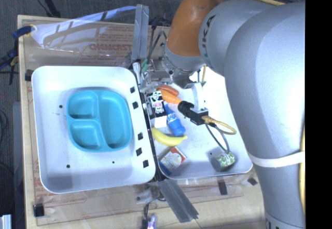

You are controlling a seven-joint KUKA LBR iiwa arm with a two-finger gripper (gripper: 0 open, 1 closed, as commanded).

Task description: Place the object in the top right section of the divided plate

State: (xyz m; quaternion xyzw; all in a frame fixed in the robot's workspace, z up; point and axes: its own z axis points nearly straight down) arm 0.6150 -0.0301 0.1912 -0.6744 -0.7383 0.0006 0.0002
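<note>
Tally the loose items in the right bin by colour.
Orange: 1, carrot-like piece
Blue: 1, bottle
Yellow: 1, banana
Red and white: 1, small carton
Green: 1, small wrapped item
Total: 5

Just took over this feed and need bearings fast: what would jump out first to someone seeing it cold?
The big grey arm with its orange band fills the right side, reaching down over the right bin. The bright blue divided plate sits alone in the left bin. Under the arm lie a banana, a blue bottle and a small carton.
</note>
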